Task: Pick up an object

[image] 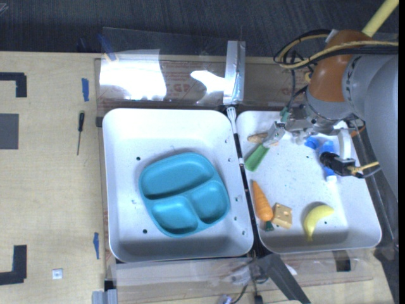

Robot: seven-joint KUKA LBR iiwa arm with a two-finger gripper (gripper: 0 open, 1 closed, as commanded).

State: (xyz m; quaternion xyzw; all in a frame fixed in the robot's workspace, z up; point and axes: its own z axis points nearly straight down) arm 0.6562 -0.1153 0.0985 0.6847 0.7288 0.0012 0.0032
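In the right bin [361,233], my gripper [277,133] hangs low over the far left part. Its tip is right beside a small tan piece [257,137] and the upper end of a green stick-shaped thing [254,158]. Whether anything is held cannot be made out. Along the bin's left wall lies an orange carrot [261,205]. A tan cracker-like square [282,216] sits next to the carrot's lower end. Near the front lies a yellow banana [315,217]. A blue thing [312,143] sits partly hidden under the wrist.
The left bin [120,138] holds a blue divided plate [183,193] in its middle. A ridge [239,163] where the two bins meet runs just left of the gripper. The grey arm [373,87] covers the right bin's far right corner.
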